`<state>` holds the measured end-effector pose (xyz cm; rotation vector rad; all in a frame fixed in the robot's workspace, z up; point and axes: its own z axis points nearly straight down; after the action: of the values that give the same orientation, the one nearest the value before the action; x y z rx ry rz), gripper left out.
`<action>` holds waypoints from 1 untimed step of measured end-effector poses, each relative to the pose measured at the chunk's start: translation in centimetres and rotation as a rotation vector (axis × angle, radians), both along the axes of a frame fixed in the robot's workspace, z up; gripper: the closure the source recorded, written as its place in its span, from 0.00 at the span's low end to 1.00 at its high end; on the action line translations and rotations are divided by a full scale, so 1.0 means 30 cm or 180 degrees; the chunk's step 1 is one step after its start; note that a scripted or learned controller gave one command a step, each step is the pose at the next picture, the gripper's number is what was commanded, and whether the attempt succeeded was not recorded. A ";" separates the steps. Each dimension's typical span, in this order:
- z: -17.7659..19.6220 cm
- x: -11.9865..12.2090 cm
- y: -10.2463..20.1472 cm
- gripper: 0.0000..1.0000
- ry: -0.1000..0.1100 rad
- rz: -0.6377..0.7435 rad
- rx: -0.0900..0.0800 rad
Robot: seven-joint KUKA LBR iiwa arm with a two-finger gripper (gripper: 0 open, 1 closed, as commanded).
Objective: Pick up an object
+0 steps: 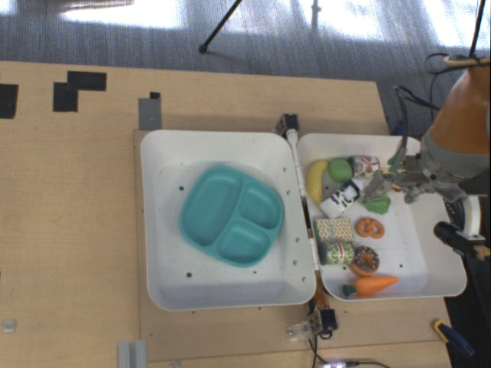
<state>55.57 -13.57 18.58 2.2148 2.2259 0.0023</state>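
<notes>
The right bin (437, 278) holds several toy foods. A yellow banana (315, 179) and a green round fruit (340, 169) lie at its far left, with a small printed box (367, 162) beside them. A white and black packet (341, 198), a green leafy piece (377, 203), an orange pretzel (370, 227), two patterned boxes (334, 229), a chocolate donut (364, 261) and a carrot (374, 284) fill the rest. My gripper (386, 181) hangs low over the bin's far middle, just above the green leafy piece and beside the packet. Nothing visible is lifted.
The left bin (161, 282) holds a teal divided plate (232, 215). A ridge (303, 205) with clamps separates the two bins. The arm's grey and orange body (460, 129) covers the right bin's far right corner. Black markers lie on the bench's far left.
</notes>
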 end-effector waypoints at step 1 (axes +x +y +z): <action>-0.146 0.320 0.005 0.00 0.0002 0.0004 0.0002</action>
<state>65.16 -13.41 14.20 2.2143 2.2279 0.0021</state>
